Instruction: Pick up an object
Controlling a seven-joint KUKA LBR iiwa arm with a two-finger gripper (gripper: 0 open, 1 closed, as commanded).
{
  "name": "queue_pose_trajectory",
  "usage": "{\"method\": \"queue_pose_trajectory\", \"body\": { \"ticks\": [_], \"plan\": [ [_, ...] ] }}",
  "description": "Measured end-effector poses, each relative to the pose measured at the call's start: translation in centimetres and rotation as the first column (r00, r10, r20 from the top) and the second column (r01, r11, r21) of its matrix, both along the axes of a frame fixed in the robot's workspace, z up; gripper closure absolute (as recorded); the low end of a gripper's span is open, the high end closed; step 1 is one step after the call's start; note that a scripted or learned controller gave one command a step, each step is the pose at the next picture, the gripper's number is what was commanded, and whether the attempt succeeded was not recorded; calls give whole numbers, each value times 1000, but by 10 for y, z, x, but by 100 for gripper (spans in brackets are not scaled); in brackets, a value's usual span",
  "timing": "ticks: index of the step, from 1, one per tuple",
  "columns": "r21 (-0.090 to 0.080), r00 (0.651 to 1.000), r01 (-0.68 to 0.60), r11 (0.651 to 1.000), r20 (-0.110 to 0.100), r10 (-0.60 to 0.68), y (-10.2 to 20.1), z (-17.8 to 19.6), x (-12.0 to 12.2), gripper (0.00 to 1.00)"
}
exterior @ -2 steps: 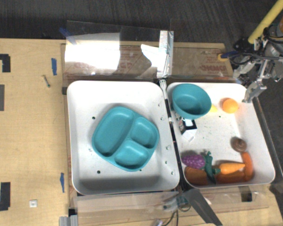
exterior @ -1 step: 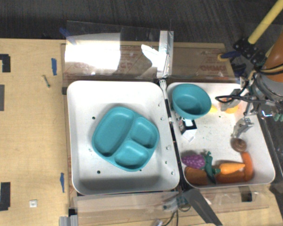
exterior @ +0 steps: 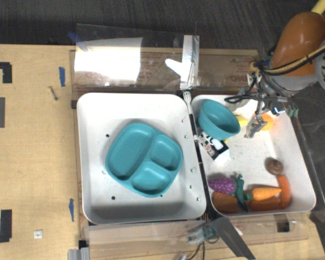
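Nothing lifted yet: teal bowl (exterior: 219, 119) tilted against right bin's (exterior: 306, 167) left wall, small orange-yellow piece (exterior: 265, 121) just beside gripper (exterior: 255, 124) at bin's far end, carrot (exterior: 268, 193) and purple grapes (exterior: 222, 186) along near wall. Fingers pointing down, apparently empty; opening impossible to tell. Grasp and lift both left. Teal divided tray (exterior: 144, 157) alone in left bin (exterior: 92, 145).

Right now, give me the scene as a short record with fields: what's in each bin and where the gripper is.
left bin: one teal divided plate, lying flat near the middle
right bin: teal bowl at the far left corner; purple grapes, carrot and a sausage along the near side; small brown piece; black and white item beside the bowl
gripper: over the right bin's far side, right of the bowl
gripper fingers: cannot tell
held object: none visible
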State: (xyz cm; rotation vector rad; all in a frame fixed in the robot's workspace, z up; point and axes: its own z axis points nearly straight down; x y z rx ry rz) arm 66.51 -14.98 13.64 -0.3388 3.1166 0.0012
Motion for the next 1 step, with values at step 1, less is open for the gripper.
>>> {"method": "queue_pose_trajectory", "body": {
  "ticks": [1],
  "plan": [
    [-2, 997, 73, 997, 0, -73, 15, -39, 3, 0]
  ]
}}
